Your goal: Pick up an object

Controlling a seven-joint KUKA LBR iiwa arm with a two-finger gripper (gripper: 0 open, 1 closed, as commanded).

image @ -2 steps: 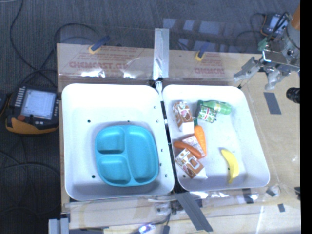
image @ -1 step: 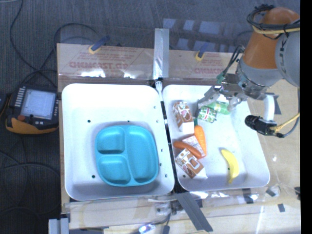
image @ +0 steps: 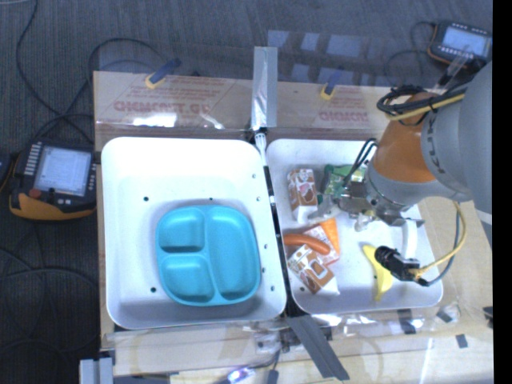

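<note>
The right bin [image: 432,294] holds several items. A brown and white snack packet [image: 302,186] lies at its upper left, with a green packet [image: 336,179] just to its right. An orange carrot [image: 307,242] rests on an orange wrapper [image: 329,234] at the middle left. Below them lies a second brown and white packet [image: 313,270]. A yellow banana [image: 378,277] sits at the lower right. My gripper [image: 346,205] hangs low over the bin's middle, just below the green packet and right of the upper snack packet.
The left bin [image: 128,174] holds a blue divided plate [image: 208,254]. The grey arm with its orange band [image: 402,154] crosses the right bin's upper right side. A black and yellow cable [image: 416,272] loops beside the banana. Teach pendants [image: 52,178] lie on the floor.
</note>
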